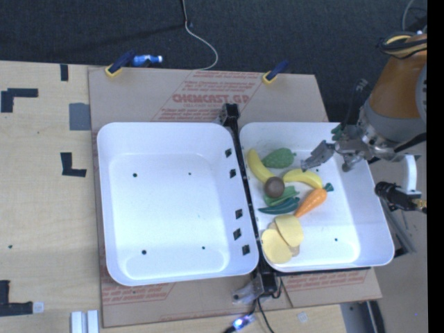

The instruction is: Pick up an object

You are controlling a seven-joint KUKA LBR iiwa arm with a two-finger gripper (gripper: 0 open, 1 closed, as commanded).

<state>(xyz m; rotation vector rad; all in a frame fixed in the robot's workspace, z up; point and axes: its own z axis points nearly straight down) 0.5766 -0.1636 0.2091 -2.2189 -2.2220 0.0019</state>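
toy food lies clustered in the right bin (347, 252): two bananas, a carrot (311, 200), green pieces, a brown ball (274, 186) and yellow slices (283, 238). the end effector (320, 154) hovers just above the nearer banana (304, 178), holding nothing; whether it is wide or narrow i cannot tell. these look like light, stiff, smooth plastic, likely slippery; the banana seems best gripped across its middle.

Grey arm (395, 127), orange band, metal claw (313, 159)
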